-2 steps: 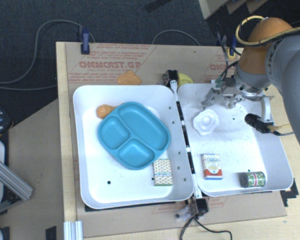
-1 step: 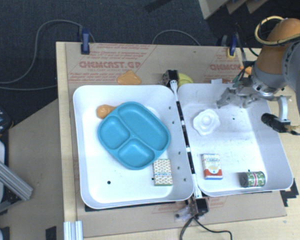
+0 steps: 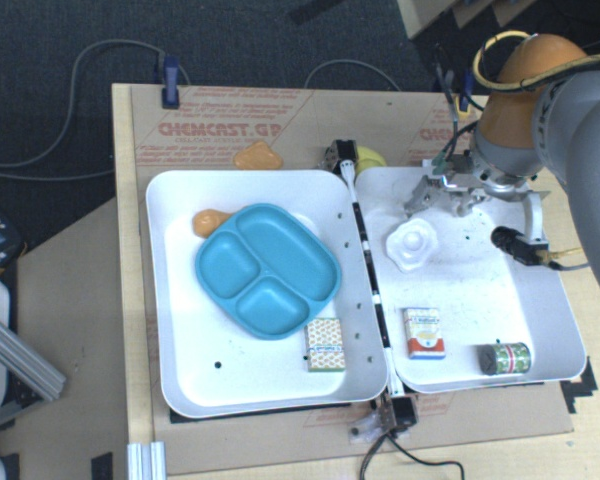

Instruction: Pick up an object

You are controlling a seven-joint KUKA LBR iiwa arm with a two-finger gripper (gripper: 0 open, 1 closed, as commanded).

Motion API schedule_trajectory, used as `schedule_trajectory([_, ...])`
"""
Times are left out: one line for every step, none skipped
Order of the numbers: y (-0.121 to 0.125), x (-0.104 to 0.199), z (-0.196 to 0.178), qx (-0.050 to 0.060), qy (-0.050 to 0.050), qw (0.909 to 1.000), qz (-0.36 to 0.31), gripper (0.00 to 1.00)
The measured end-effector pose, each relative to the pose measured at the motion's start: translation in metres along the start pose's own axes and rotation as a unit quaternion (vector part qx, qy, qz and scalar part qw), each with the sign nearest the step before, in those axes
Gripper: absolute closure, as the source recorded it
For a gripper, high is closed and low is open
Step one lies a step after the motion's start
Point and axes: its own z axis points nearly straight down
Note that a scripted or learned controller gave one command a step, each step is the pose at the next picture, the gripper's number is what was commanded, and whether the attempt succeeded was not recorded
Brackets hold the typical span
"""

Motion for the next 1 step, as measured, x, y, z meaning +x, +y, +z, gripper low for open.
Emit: schedule_trajectory([-0.0011, -0.0569, -0.0002, -0.002, -0.003, 1.0, 0.004, 0.0])
